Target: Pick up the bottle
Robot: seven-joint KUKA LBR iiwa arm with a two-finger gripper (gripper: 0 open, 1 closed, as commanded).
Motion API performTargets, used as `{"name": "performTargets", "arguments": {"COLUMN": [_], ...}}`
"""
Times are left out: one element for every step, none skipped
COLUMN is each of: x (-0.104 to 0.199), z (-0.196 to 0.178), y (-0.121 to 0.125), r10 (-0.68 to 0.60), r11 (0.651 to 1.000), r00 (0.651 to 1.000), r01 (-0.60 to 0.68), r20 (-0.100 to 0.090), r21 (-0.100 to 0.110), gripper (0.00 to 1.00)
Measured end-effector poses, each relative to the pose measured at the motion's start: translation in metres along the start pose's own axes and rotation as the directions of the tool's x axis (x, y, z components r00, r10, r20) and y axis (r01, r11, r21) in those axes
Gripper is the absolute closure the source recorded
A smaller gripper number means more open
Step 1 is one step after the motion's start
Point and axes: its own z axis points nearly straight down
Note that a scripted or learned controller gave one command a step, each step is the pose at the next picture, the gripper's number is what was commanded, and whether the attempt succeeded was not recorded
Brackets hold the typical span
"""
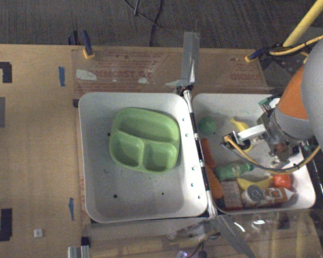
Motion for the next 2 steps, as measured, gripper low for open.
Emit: {"name": "performTargets", "arguments": {"x": [-0.027, 0.016], "z": [0.041, 0.062], "y": [-0.026, -0.019], "r10": [-0.070, -0.002], "r11": [0.997, 1.000], "r00": [0.997, 1.000], "r01": [0.070, 0.002], "r20": [-0.020, -0.004], "r21": [-0.013, -0.003], "gripper": [0.00, 0.00]}}
